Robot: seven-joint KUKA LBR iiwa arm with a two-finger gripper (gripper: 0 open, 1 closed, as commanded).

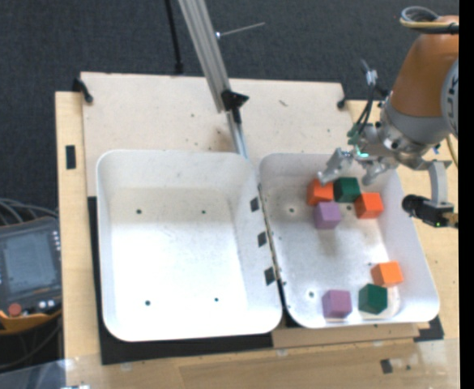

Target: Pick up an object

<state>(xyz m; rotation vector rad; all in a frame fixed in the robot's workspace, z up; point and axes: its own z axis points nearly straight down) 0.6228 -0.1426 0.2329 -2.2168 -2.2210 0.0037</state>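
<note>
A: Orange shows first for us: the band on the arm at the right, and below it the tool hanging over the far end of the right bin.

B: We see its two fingers spread apart, one slanting left, the other toward the right, with nothing between them.

A: Just beneath sits a tight cluster: a green block in the middle, an orange block touching its left side, another orange block at its right, and a purple block in front.

B: We can't tell whether the fingertips touch the green one.

A: Near the front edge of that bin we count three more: a purple cube, a dark green cube beside it, and an orange cube just behind.

B: The left bin lies alongside on the desk, and a grey metal post slants up from between the bins.
</note>
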